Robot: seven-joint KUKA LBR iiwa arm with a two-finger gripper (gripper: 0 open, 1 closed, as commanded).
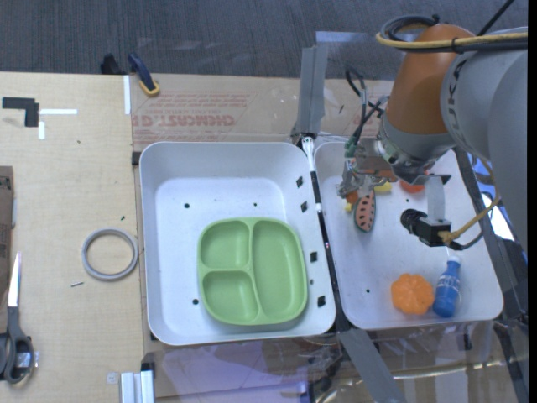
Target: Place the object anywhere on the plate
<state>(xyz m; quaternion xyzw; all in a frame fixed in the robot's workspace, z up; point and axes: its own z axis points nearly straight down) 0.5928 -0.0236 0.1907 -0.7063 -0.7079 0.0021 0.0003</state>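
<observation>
Fingers [352, 177] of the two-finger gripper [359, 181] sit in the upper left corner of the right white bin [369, 284], clenched on the top end of a small elongated orange-red object with dark spots [364, 211]. Object hangs below the fingertips, long axis near vertical in the frame, lower rounded end pointing toward the bottom of the frame and tilted slightly right. Whether its lower end touches the bin floor cannot be told.

Grey arm with the glossy orange band [424, 82] fills the upper right of the frame, cables looping around the wrist.

Green three-compartment plastic plate [252, 270] lies in the left white bin [168, 225], lower centre of the frame, rounded corners, smooth matte surface. Plate and held object are well apart, separated by the bin walls.

Lower right of the right bin: a rough-skinned round orange ball [412, 294], and just beside it a blue bottle-shaped item with a pale cap [448, 288].

Left of the frame, on the pale wooden bench [67, 183]: a grey ring [110, 253].
</observation>
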